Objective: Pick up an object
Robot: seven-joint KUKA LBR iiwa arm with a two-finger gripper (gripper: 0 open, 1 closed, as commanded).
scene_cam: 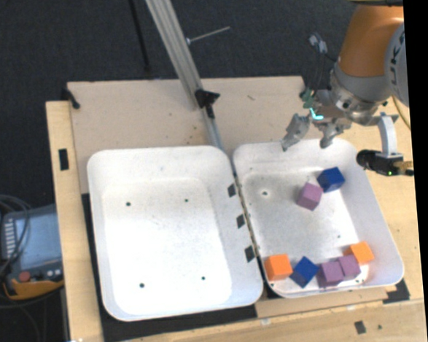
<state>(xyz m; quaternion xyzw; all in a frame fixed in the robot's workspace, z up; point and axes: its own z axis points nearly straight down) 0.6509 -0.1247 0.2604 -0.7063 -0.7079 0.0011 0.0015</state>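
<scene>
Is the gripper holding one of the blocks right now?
No. The gripper hangs over the right bin's far edge with open jaws and nothing between them; the blue block lies apart.

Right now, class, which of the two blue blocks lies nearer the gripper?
The upper blue block, beside the lone purple block in the right bin, is nearer the gripper. The other blue block sits in the row along the bin's near edge.
</scene>
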